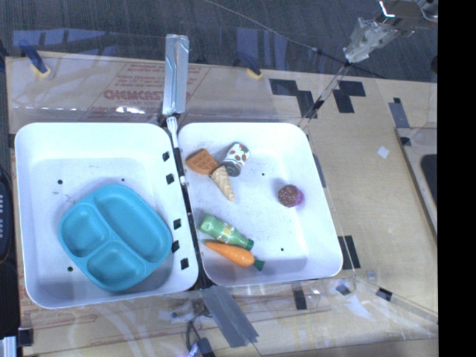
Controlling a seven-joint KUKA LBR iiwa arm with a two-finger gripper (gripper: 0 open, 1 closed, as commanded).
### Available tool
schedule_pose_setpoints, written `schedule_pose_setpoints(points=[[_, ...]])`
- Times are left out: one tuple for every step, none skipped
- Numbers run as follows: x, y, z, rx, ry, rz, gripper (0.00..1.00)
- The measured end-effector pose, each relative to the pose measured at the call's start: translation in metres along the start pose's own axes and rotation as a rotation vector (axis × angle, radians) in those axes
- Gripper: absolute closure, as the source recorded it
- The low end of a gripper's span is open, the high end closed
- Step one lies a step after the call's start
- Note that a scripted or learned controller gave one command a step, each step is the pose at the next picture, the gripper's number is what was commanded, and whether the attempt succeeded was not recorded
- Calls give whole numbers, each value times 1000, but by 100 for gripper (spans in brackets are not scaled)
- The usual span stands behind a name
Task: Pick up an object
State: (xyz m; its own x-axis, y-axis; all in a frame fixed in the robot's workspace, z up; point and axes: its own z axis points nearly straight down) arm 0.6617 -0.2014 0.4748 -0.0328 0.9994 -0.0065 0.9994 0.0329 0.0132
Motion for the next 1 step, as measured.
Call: schedule_pose_setpoints(points=[[3,2,-11,-4,-1,-9,100]])
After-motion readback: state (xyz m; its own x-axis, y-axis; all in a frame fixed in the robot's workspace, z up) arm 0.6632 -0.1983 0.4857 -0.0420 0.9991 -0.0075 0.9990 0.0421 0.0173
